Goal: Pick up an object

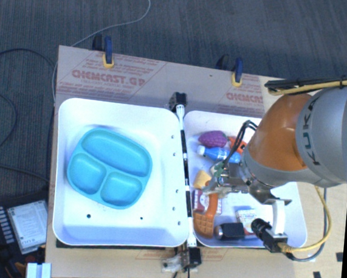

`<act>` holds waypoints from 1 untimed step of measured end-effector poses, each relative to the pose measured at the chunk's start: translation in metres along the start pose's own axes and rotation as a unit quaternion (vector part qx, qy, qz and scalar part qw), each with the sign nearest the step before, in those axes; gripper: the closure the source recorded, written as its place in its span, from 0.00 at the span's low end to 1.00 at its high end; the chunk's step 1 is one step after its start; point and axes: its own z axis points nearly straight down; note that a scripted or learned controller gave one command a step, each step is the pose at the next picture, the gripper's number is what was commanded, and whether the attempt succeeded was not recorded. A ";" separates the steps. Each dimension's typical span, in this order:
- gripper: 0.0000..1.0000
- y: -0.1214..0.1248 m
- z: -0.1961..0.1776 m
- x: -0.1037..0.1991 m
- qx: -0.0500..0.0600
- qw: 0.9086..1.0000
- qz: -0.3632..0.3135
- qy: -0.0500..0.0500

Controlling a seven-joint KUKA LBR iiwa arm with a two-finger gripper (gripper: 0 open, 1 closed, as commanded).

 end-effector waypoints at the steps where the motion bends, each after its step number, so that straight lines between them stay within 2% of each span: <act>1: 1.00 0.001 -0.010 0.000 0.000 1.000 0.000 0.000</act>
